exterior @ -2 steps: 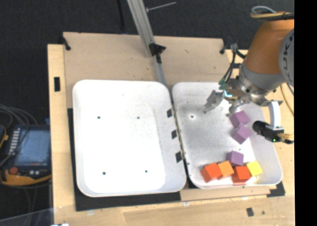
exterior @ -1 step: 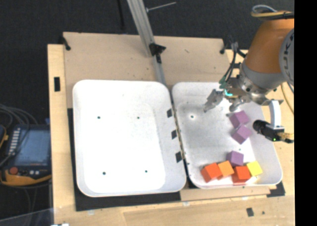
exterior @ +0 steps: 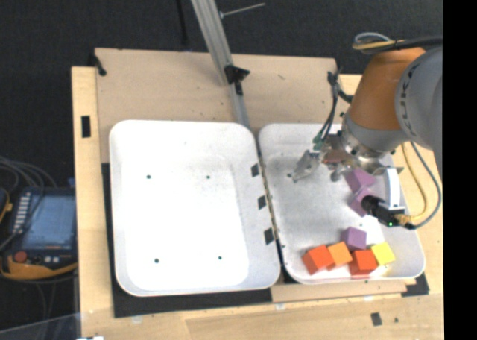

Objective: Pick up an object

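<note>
Nearest the camera, along the front wall of the right bin (exterior: 292, 271), sat a cluster of blocks: two orange blocks (exterior: 319, 258) side by side, a red-orange block (exterior: 364, 260), a yellow block (exterior: 383, 253) and a purple block (exterior: 356, 237) just behind them, all touching or nearly so. Further back, a lilac block (exterior: 363, 181) lay close under the wrist, beside a dark fitting w/ a green light. The gripper (exterior: 304, 165) hung over bare bin floor, well apart from the cluster; nothing was seen in it, and its state (apart or together) could not be told from this slant. Judgement: for a clean pick, approx. centre over one outlying block, e.g. the yellow, since packed neighbours may block a descent. Left bin (exterior: 119, 182) held no blocks. The arm's bulk hid part of the right bin's far corner.
</note>
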`<state>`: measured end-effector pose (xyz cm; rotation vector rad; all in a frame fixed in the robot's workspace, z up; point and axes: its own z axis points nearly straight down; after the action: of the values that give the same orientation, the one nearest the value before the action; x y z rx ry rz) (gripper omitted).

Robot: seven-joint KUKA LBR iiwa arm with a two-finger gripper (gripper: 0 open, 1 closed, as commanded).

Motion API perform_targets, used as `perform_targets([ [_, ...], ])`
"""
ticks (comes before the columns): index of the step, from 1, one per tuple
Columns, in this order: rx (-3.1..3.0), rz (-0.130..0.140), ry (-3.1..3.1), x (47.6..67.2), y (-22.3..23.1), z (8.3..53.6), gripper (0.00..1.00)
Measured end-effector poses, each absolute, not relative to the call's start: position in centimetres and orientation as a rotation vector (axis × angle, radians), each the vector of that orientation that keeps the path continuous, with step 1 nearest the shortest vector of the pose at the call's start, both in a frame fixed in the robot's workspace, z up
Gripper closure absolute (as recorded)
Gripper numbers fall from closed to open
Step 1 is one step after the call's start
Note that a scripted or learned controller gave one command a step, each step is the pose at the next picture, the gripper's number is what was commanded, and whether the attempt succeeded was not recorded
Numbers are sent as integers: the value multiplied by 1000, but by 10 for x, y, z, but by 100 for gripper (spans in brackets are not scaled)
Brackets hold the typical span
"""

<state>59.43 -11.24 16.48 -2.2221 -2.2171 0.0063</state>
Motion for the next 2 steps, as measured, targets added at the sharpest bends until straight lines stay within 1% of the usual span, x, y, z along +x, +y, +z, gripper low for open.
perform_targets([
  [1, -2223, 7, -2215, 594, -114, 102, 0],
  [2, -2227, 0, -2217, 595, -115, 98, 0],
])
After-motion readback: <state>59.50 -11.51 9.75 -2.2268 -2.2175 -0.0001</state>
